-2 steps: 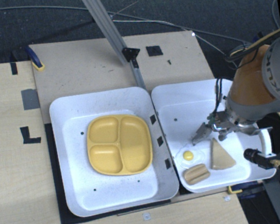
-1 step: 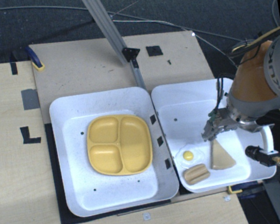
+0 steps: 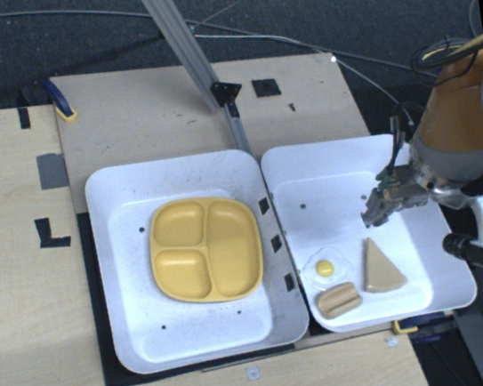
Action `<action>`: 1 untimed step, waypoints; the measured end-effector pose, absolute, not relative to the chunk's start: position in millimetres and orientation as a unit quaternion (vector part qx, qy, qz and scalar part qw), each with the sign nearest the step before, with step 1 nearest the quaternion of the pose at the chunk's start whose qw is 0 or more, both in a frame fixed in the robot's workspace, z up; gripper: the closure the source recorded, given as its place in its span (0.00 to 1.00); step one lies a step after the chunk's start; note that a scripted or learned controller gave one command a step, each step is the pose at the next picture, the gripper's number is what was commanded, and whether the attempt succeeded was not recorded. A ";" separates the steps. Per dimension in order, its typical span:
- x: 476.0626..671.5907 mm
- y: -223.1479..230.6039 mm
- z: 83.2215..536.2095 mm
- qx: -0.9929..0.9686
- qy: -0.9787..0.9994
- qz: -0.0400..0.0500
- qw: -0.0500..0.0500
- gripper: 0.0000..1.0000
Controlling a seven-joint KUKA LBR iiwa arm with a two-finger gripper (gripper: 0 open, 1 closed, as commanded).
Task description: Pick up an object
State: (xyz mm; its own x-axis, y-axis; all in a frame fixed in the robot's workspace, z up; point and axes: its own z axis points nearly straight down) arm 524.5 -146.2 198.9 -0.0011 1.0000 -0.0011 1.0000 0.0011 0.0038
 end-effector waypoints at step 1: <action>524.8 -145.8 205.6 0.707 0.708 0.000 0.000 1.00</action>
